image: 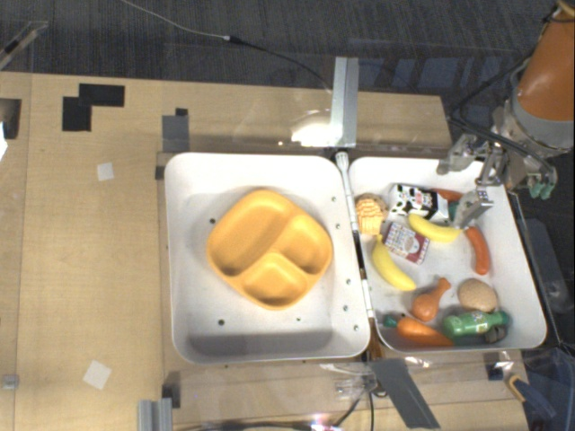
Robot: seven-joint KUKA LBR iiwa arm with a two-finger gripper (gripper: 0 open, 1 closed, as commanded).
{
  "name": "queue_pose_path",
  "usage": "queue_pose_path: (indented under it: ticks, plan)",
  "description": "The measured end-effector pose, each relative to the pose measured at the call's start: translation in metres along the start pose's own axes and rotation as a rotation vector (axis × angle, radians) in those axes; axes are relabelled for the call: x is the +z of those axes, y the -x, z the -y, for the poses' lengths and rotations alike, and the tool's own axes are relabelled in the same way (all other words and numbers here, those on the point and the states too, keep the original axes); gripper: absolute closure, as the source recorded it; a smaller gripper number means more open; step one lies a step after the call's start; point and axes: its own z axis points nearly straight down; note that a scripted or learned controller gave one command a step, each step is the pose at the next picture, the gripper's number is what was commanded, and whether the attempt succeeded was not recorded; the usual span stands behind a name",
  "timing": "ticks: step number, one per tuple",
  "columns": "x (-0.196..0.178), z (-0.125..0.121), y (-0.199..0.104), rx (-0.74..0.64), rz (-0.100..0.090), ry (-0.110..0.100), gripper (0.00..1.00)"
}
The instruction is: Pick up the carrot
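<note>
Carrot waits at the near edge while the gripper hangs over the far corner

Bench [81, 268] first: pale wood, carrying two shallow white bins side by side. Left bin [193, 330] holds a yellow divided plate [269, 248] sitting roughly in its middle. Right bin [530, 317] is crowded with toy food.

From the right comes the arm [550, 83], its orange band over the far right corner of the right bin. Below it the gripper [478, 196] hangs above that bin's far right area, close to a black-and-white carton [415, 200]. Its two fingers look spread moderately apart, with nothing between them.

Among the smaller things, a banana [393, 268] lies near the bin's middle, with a second banana [433, 229] just beyond it. A green bottle [474, 323] lies along the near right edge, a brown bun [477, 294] just beyond it, a chicken leg [430, 300] beside that. A red sausage [480, 250] runs along the right side.

The carrot [422, 332] lies along the near edge of the right bin, towards its near left corner, touching or nearly touching the bottle's end.

By my judgement the task is at the approach step: nothing is grasped, and the gripper is well apart from the carrot. The next move calls for travel towards the near edge, then a descent with the fingers straddling the carrot's width, keeping away from the bottle and chicken leg.
</note>
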Motion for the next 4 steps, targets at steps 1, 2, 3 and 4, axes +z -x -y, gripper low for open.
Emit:
queue_pose_path:
  ticks: [1, 2, 3, 4]
  plan:
    - [0.088, -0.013, -0.042, -0.058, -0.006, 0.002, 0.00]
    - [0.160, -0.008, -0.100, -0.108, -0.001, 0.000, 0.00]
    - [0.178, -0.031, -0.092, -0.039, 0.020, -0.005, 0.00]
    - [0.167, -0.032, -0.091, -0.046, 0.018, -0.004, 1.00]
